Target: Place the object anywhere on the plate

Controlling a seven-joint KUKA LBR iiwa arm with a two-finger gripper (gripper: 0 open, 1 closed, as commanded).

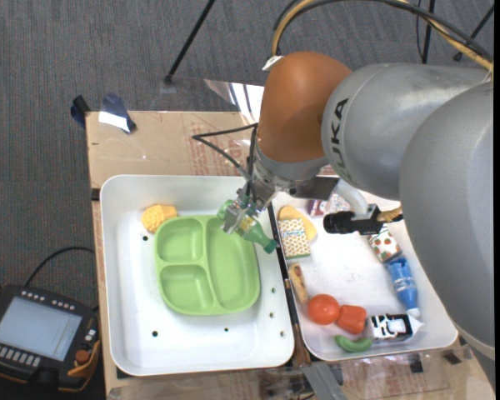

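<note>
Right now a small green object [257, 235], bottle-like in shape, hangs tilted at the upper right corner of the green plate [207, 265], and it looks pinched between the fingers of the gripper [243, 217], which are closed narrowly about its upper end; the grip is small in view, so I would call the hold likely rather than certain. It sits over the plate's rim, perhaps touching it, at the edge beside the wall between the two bins, which makes sense if it is being carried across from the right bin [433, 319]. The plate has three hollows and lies in the middle of the left bin [121, 307], so a drop slightly further left should land in the long right hollow. A yellow toy corn [157, 217] lies just off the plate's upper left corner. Across the divide rest a small printed carton [294, 238], a red tomato [322, 308], a red pepper [352, 317] and a blue tube [402, 283], well apart from the plate.
</note>
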